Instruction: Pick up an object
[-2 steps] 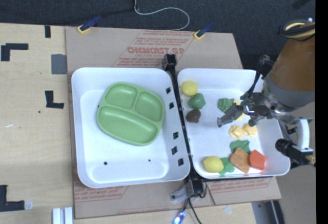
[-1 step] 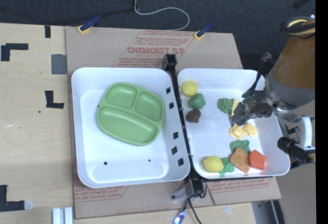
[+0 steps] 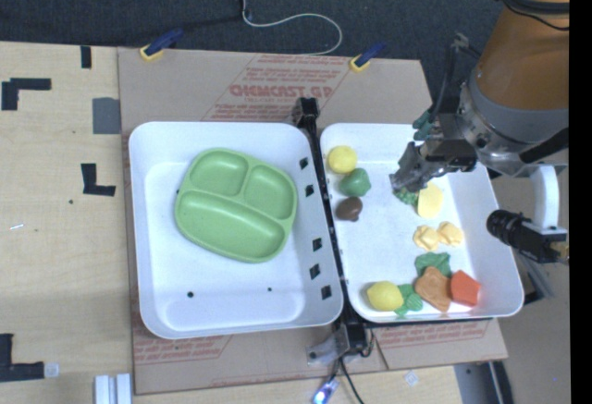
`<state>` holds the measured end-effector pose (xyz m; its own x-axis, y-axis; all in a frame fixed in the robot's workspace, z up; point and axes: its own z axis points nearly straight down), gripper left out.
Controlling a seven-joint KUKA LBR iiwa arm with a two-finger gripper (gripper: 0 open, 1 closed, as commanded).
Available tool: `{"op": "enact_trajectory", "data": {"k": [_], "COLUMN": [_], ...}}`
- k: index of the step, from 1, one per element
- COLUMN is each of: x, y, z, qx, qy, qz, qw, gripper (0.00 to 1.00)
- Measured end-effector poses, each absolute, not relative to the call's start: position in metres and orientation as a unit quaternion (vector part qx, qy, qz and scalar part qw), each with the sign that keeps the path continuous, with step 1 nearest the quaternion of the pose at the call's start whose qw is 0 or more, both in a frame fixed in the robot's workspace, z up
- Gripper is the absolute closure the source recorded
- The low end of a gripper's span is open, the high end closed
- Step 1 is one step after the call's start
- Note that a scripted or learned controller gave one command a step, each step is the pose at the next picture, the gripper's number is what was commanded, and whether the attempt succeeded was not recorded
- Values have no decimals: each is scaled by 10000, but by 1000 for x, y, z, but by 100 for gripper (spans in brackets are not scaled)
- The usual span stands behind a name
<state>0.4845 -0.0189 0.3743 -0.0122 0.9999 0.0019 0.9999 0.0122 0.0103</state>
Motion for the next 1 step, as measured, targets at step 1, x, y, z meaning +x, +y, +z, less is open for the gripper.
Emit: {"op": "enact_trajectory", "data": {"k": [1], "x": [484], "y": [33], "z": [437], "qx": [7040], "qy": [7102], "qz": [27], "qw": [16], "gripper": [100]}}
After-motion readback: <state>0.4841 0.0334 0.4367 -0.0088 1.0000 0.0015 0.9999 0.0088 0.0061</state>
